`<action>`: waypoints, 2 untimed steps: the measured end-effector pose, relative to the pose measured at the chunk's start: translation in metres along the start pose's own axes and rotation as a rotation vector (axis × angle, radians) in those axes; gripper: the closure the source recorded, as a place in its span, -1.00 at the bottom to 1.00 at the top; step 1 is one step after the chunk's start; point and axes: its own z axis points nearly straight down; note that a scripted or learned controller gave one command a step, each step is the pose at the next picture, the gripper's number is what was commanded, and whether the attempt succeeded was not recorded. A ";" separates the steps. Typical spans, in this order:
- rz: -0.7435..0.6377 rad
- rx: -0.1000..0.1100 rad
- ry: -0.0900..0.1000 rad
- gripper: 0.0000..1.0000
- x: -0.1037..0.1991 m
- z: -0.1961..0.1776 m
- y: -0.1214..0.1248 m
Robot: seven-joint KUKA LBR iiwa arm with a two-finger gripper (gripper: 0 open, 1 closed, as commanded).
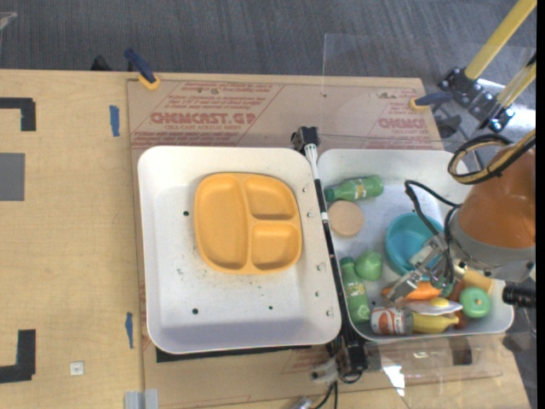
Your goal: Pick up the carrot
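I reach in from the right with my orange-banded wrist low over the right bin, my gripper angled down and leftward into the clutter at its near side. The carrot lies just under my gripper tips, resting against the yellow banana and beside the blue bowl, though whether I touch it is unclear. I cannot tell if my gripper is spread or closed, and the left bin bears the yellow divided plate.
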 end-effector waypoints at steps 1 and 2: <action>-0.003 -0.009 -0.017 1.00 -0.005 -0.015 0.004; -0.056 0.007 0.015 1.00 0.066 -0.138 0.066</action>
